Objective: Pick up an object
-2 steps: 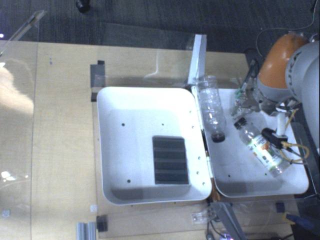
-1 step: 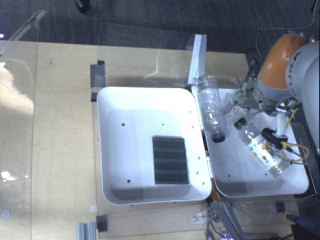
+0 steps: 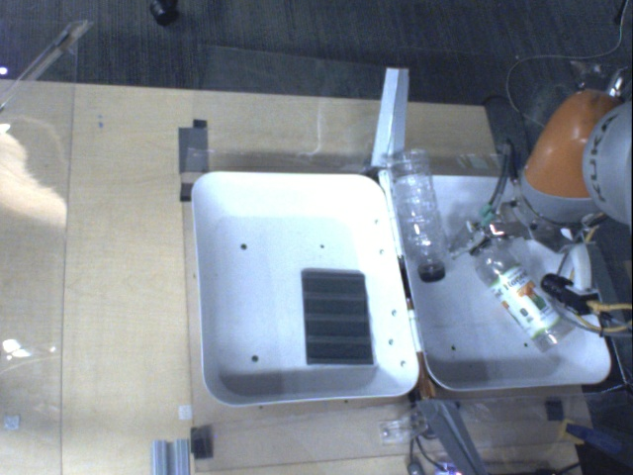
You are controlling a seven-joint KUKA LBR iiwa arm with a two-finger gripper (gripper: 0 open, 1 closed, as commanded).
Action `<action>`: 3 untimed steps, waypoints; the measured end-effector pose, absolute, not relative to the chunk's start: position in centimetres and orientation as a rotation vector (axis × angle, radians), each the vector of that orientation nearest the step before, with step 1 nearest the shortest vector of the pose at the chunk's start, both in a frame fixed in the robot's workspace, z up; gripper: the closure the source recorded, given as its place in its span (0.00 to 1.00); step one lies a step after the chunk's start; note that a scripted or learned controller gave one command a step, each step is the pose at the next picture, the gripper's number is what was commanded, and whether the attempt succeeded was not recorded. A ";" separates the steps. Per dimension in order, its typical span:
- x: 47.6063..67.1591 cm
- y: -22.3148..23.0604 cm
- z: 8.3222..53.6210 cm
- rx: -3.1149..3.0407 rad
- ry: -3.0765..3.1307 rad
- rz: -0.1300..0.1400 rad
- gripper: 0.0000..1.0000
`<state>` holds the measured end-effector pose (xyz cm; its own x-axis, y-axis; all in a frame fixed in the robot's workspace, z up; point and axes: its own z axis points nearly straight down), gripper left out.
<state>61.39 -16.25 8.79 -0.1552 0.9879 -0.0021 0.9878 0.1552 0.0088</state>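
Claw [image 3: 487, 228] is positioned over right bin [image 3: 584, 364], jaw state can't be told. Labelled bottle [image 3: 522, 301] is seen at its 5 o'clock, clear bottle [image 3: 415, 211] at 9.

Two white bins side by side on wooden bench [image 3: 119, 295]: left bin [image 3: 223, 265], right bin [image 3: 584, 364], grey upright post [image 3: 390, 117] behind their junction, dark carpet [image 3: 297, 18] beyond the bench.
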 end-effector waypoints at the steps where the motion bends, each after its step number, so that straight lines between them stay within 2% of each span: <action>1: 61.4 -16.3 8.8 2.037 2.382 0.008 0.00; 2: 64.3 -18.2 8.8 1.999 2.414 0.008 0.00; 3: 64.6 -18.1 10.0 1.991 2.412 0.016 1.00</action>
